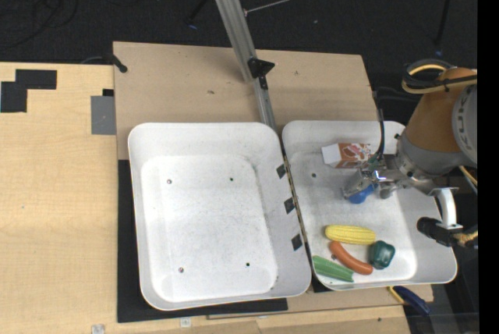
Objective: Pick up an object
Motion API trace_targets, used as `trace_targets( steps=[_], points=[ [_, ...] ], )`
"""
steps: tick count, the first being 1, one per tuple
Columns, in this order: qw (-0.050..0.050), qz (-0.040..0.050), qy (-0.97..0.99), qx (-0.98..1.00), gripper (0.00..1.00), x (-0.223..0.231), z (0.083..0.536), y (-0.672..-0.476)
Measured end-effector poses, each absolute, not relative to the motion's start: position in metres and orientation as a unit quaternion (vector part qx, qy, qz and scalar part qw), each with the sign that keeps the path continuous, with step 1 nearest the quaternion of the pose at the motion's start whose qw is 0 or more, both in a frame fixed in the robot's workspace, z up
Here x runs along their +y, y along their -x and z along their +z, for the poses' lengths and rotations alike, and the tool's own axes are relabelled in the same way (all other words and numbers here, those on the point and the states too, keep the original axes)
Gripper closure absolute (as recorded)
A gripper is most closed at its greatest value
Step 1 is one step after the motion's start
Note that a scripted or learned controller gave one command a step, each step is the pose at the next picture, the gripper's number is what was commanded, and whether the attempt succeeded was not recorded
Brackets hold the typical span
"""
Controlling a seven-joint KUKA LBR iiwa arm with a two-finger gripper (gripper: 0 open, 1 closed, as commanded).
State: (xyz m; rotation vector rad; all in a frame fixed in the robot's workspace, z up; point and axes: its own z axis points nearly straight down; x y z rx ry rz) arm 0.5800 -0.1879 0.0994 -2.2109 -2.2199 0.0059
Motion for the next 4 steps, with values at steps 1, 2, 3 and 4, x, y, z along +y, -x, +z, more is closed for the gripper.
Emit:
trace_targets(
  steps=[1, 2, 3, 4],
  points=[
    [0.001, 0.0008, 0.707, -0.707, 0.00, -0.188, 0.091, -0.580],
    [0.002, 0.0010, 0.708, -0.706, 1.00, -0.189, 0.101, -0.579],
    [-0.001, -0.0003, 0.708, -0.706, 1.00, -0.189, 0.147, -0.572],
    [-0.002, -0.0011, 0.706, -0.708, 1.00, -0.187, 0.210, -0.577]
  ],
)
